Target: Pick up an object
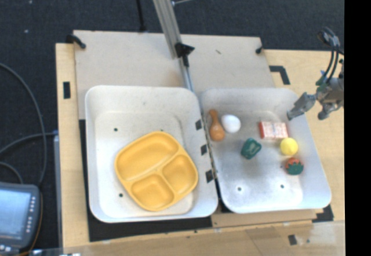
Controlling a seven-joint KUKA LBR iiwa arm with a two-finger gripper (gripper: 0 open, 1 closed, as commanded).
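We are seeing the gripper point(312, 104) hanging over the right bin's point(255, 191) far right rim, jaws spread and holding nothing, while the yellow ball point(288, 146) is lying near that edge.

Robotics lab, plywood bench point(66, 150) on dark carpet, aluminium camera mast point(163, 8), loose cables point(23, 104), control pendant point(17, 214)

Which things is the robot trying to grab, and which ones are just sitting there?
For grabbing, all in the right bin:
- white egg
- brown wooden piece
- pink box
- green toy
- yellow ball
- red-and-green toy

Just sitting there:
- yellow divided plate in the left bin
- metal pole
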